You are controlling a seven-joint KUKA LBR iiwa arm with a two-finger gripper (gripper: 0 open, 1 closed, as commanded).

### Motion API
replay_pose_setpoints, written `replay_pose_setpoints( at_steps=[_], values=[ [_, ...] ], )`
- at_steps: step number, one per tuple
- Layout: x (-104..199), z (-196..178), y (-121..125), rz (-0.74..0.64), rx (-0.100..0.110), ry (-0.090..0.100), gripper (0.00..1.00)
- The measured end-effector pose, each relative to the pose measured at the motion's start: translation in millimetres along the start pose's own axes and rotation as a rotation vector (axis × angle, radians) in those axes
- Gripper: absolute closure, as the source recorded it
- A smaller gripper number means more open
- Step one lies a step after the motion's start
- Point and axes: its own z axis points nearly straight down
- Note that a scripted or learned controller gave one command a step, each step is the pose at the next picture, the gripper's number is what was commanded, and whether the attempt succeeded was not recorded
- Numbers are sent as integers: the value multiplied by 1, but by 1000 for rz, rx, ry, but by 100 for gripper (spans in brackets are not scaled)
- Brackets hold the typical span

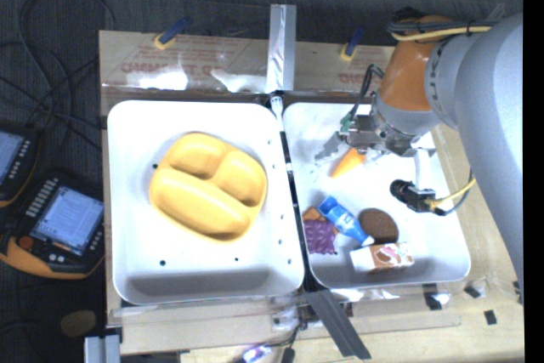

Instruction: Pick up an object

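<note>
Smooth white bins (127, 208), lumpy yellow bread (208, 183)

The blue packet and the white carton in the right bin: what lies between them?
In the camera view, a brown round object lies between the blue packet and the white carton, just above the carton.

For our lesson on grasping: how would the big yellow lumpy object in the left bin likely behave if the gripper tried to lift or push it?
The yellow object is far wider than the gripper looks, so pinching it across seems unlikely. Its rounded, smooth-looking lobes could let fingers slide off. It lies broad and low on the left bin, so a push would probably slide it rather than roll or tip it.
</note>
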Motion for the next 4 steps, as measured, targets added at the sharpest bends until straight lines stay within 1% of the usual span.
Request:
replay_pose_setpoints(
  at_steps=[1,2,3,4],
  values=[
    [0,-8,0,0,3,1,100],
    [0,-8,-1,0,3,1,0],
    [19,-72,-2,58,0,-1,0],
    [-14,-1,16,167,-25,-5,0]
  ],
)
